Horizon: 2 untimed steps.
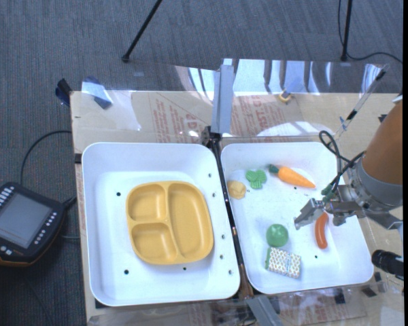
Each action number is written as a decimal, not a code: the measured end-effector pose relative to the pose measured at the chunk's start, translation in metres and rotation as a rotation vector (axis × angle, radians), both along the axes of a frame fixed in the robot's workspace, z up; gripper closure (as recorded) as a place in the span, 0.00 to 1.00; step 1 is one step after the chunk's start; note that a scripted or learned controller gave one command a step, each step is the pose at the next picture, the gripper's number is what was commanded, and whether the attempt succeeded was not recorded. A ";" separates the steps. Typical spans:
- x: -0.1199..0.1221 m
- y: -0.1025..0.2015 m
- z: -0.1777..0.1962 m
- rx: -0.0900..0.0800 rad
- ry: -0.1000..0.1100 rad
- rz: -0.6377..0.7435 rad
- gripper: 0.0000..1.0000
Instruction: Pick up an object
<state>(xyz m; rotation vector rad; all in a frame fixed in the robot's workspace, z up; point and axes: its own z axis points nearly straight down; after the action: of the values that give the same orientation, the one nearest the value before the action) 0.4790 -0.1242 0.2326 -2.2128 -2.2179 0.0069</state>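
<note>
Objects for picking lie in the right bin [248,277], and we record them by their position relative to the claw [313,217]. We find the claw low over the right half of that bin, at the end of the grey arm [381,182] with its orange band, which enters from the right. Its fingers appear spread apart, one dark finger [304,217] slanting down to the left, and we see nothing between them.

Just right of the claw, touching or nearly touching its right side, lies a red sausage [321,231], upright in the view; we cannot tell whether contact is made. Up and slightly left of the claw lies an orange carrot [294,176] with a green top. Further left of the carrot sits a green leafy piece [256,178], and just below-left of it a small yellow piece [237,190] near the bin's left wall. Down and left of the claw rests a round green ball [277,235]. Directly beneath that ball, a patterned rectangular pad [283,262] lies flat, tilted slightly.

Well to the left of the claw, the left bin [98,182] holds a yellow divided plate [169,221] with three compartments. Both bins rest on the table [156,117], and a handheld controller [19,221] sits on the floor far left
</note>
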 end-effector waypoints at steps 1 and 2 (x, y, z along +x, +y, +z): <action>0.043 -0.046 -0.082 0.000 0.004 -0.121 0.00; 0.052 -0.069 -0.148 0.000 -0.002 -0.176 0.00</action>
<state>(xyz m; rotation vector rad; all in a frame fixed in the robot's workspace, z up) 0.5311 -0.1935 0.0846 -2.3998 -2.0161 0.0039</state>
